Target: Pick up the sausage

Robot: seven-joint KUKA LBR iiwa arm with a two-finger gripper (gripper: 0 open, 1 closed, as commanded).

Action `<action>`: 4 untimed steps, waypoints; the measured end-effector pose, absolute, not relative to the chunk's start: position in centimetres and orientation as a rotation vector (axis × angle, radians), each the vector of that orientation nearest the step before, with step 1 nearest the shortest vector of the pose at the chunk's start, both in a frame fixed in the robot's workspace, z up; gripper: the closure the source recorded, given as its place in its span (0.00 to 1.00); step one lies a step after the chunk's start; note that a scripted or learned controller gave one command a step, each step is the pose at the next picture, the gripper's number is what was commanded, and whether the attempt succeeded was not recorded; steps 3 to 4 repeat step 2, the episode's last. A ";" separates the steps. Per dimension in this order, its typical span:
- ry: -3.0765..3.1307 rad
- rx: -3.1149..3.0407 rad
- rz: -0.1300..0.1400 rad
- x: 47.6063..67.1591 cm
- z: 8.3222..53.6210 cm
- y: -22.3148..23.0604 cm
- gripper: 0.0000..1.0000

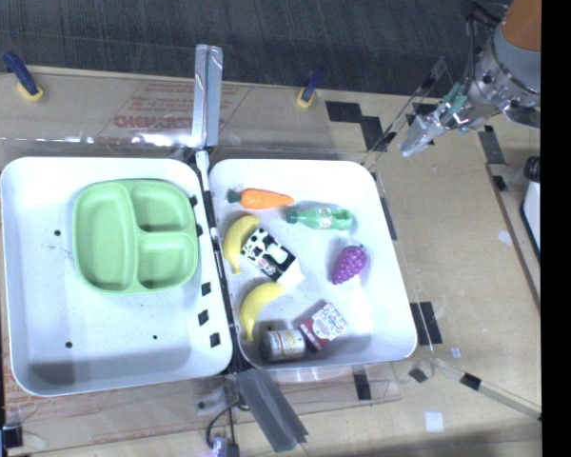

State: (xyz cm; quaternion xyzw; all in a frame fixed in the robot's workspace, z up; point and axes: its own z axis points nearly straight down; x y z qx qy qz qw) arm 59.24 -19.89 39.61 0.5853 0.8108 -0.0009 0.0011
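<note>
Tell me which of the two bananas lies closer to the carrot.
The upper banana, just below the carrot. The other banana lies lower, beside the can.

Sausage point(285, 343) low in the right bin point(392, 255)
It was a short, dark brownish cylinder with a paler band, lying on its side on the bin's floor. It lay roughly along the bin's near wall, close to it and towards the bin's near-left corner.
</note>
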 end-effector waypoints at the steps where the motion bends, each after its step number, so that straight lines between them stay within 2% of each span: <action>1: 2.550 1.831 -0.003 59.3 40.7 -19.8 1.00; 4: 2.553 1.825 -0.003 59.4 41.8 -19.8 1.00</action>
